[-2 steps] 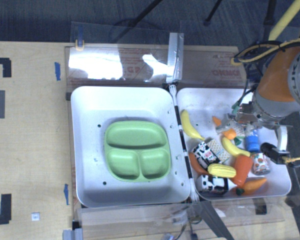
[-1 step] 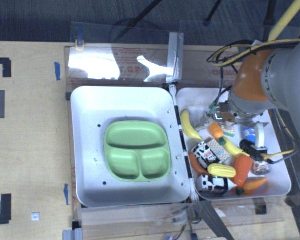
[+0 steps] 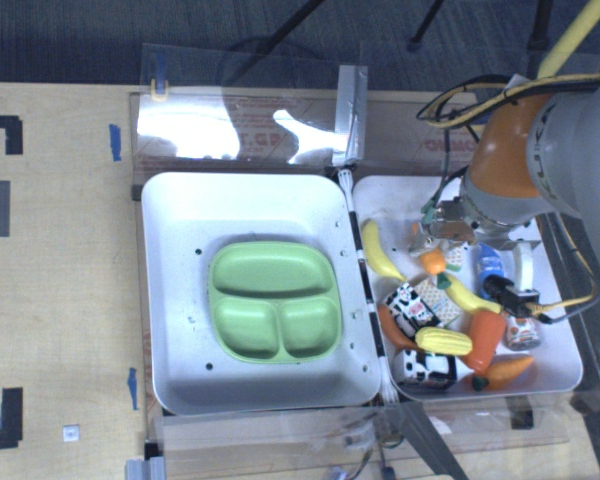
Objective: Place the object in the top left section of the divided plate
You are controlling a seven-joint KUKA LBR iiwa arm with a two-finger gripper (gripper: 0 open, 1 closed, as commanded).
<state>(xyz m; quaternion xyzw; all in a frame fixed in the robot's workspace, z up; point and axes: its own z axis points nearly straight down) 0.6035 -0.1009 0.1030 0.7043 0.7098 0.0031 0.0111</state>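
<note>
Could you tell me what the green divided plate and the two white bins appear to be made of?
The green divided plate looks like moulded plastic with a matte finish: uniform colour, soft rounded ridges between sections, hardly any glare. The left bin and right bin look like thin formed plastic or possibly painted metal, smooth and slightly glossy, given their rounded corners and soft sheen; the view leaves that open.

Green divided plate [image 3: 274, 300] in left bin [image 3: 170, 228]
</note>
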